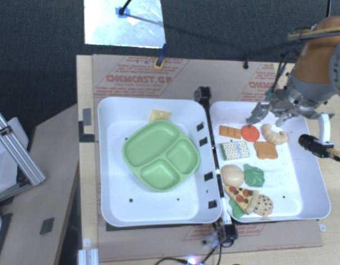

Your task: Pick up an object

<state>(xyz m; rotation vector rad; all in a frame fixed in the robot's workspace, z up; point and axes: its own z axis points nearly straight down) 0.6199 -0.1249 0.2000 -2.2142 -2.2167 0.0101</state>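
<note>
Camera view: gripper (267, 115) hangs over the back of the right bin (311, 186), fingers spread apart, nothing between them. Left fingertip sits just above the red disc (250, 133); the other finger points down toward the croissant (275, 135). No object is lifted yet — I'd say this is the approach or descent stage.

Candidate things all lie in the right bin: orange cracker (230, 131) beside the disc, toast square (266, 149), patterned block (235, 149), green leaf piece (254, 175), pale bun (232, 174), pizza slice (241, 198), cookie (262, 205). Left bin (112, 148) holds a green divided plate (160, 155) and a small yellow piece (159, 115) behind it.

Risks: disc, croissant and cracker are packed close, so the fingers could straddle two items or land on top of one and push it aside. The disc looks flat and low — likely to slip out of a pinch.

Room: the right side of the right bin is bare, good for a retreat. The bin's back wall is near the gripper, and the divider between bins lies to the left past the cracker — not much slack there.
</note>
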